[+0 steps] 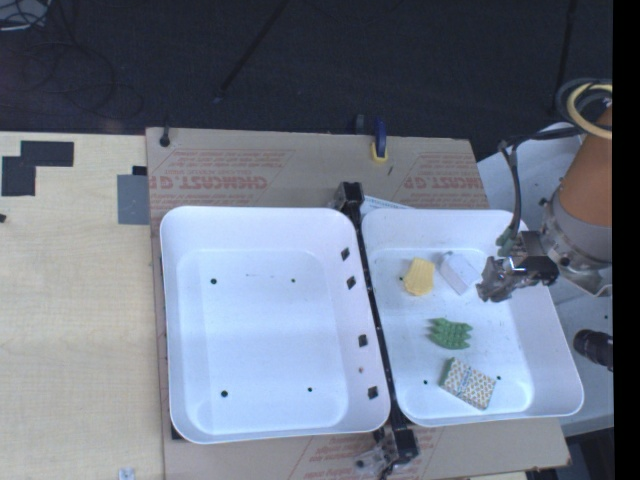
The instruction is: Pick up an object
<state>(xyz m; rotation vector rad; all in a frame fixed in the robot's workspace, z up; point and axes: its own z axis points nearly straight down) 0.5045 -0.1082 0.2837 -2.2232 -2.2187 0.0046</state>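
Objects, four, all in right bin [540, 388]: yellow block [419, 277], pale clear piece [456, 272], green toy [450, 333], patterned packet [470, 383]. Yellow block near bin's upper middle, roughly upright, long axis running up and down the view, slightly tilted. Pale piece just beside it to the right, long axis slanting from upper left to lower right. Green toy below those two, long axis lying left to right, jagged edge toward the right. Patterned packet lowest, near bin's front wall, long axis slanting from upper left down to lower right.

End effector [492, 286] low over right bin's right part, just right of pale piece, nothing seen between its fingers; open or clenched, cannot tell. Grey wrist and orange band [590, 178] behind it at right.

Left bin [180, 268] alongside, one of two white bins, joined by black clips [362, 340] down the middle seam. Under both, brown board [250, 173] on table [70, 318], printed with red lettering, upside down and not surely readable. Blue-and-yellow clamp [379, 141] at board's far edge.
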